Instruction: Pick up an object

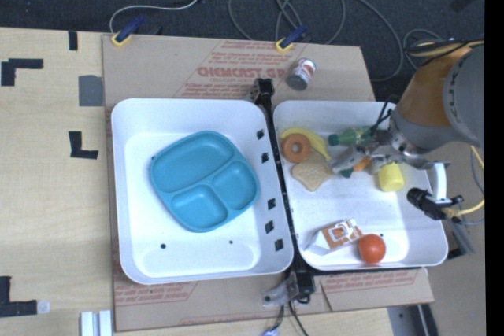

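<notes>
The right bin (425,252) holds several toy foods. A brown donut (297,146) lies on a yellow banana (316,141) at the bin's far left. Just below them sits a tan bread slice (312,175). My gripper (352,156) is low over the far middle of this bin, among a green piece (343,139) and a small orange piece (361,164). A yellow chunk (390,177) lies just right of it. A red tomato (372,249) and a small orange-and-white carton (341,234) rest near the front wall.
The left bin (126,193) holds a blue divided plate (205,179). A small can (301,73) lies on the cardboard behind the bins. Cables loop across the dark floor at the back. A black fitting (428,203) hangs off the arm over the right bin's right rim.
</notes>
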